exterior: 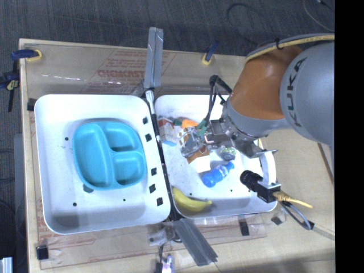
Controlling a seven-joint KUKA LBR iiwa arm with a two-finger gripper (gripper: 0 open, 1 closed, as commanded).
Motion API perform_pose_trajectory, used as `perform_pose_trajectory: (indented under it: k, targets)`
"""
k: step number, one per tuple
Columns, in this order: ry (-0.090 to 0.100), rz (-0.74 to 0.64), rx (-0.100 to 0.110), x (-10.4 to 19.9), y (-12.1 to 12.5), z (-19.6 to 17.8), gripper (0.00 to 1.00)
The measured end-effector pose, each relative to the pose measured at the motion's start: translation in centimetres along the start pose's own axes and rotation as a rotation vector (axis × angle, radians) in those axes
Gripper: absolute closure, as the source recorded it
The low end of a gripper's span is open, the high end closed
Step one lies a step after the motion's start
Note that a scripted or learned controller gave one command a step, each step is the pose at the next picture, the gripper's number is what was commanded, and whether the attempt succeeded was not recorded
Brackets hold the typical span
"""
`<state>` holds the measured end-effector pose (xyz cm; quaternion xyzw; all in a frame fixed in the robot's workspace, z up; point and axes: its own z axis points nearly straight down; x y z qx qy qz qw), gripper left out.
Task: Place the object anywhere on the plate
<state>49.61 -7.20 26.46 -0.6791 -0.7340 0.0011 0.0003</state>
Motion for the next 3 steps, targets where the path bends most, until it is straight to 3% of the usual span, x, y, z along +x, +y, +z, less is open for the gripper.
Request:
perform_pose_trajectory:
  k: [1,2,3]
  targets:
    - [0.002,-0.229,0.006,6.1,5.1,7.7,1.00]
    - [0.001,-0.211,0.003,5.1,9.6,7.6,1.00]
    - [0.001,-0.212,0.002,5.1,9.6,7.6,0.00]
